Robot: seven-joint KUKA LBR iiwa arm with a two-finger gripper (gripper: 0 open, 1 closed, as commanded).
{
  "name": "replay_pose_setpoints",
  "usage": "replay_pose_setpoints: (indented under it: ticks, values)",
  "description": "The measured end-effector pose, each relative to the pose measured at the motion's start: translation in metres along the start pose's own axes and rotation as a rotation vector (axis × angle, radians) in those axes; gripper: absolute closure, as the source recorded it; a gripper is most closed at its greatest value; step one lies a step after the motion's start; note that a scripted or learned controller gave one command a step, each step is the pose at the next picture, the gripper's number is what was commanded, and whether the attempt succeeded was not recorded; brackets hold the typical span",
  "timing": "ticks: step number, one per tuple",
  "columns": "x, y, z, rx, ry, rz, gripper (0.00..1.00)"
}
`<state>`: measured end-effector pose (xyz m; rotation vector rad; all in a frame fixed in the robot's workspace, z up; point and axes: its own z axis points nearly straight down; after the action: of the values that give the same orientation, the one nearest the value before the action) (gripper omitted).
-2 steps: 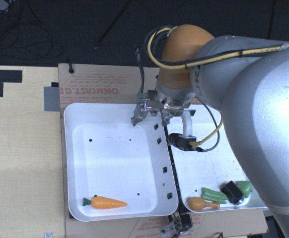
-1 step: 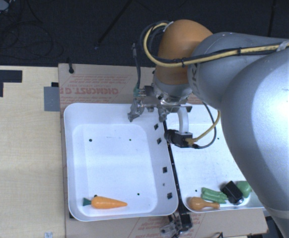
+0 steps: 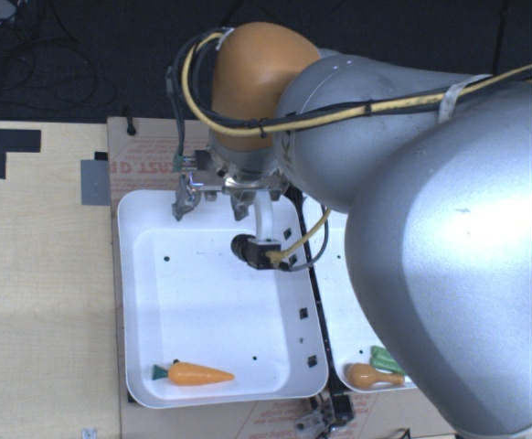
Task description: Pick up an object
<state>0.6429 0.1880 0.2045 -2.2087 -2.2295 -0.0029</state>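
An orange toy carrot (image 3: 199, 374) with a green top lies along the front wall of the left bin (image 3: 138, 291). My gripper (image 3: 211, 210) hangs over the back edge of that bin, far from the carrot. Its two fingers (image 3: 184, 205) stand apart, open, with nothing between them. In the right bin (image 3: 339, 273), at the front left corner, lie an orange pear-shaped toy (image 3: 368, 377) and a green toy (image 3: 387, 360), both partly hidden under my arm.
My arm's large grey body covers most of the right bin. A black divider (image 3: 313, 309) runs between the two bins. Cardboard (image 3: 147, 158) lies behind the left bin, and a pale wooden bench top (image 3: 37, 291) extends to the left.
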Motion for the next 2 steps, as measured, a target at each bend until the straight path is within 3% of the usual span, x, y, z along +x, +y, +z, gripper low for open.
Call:
replay_pose_setpoints:
  ticks: [1,2]
  values:
    - [-0.073,0.000,0.027,0.006,-0.008,0.015,0.00]
    - [-0.071,0.000,0.016,0.005,-0.005,0.011,1.00]
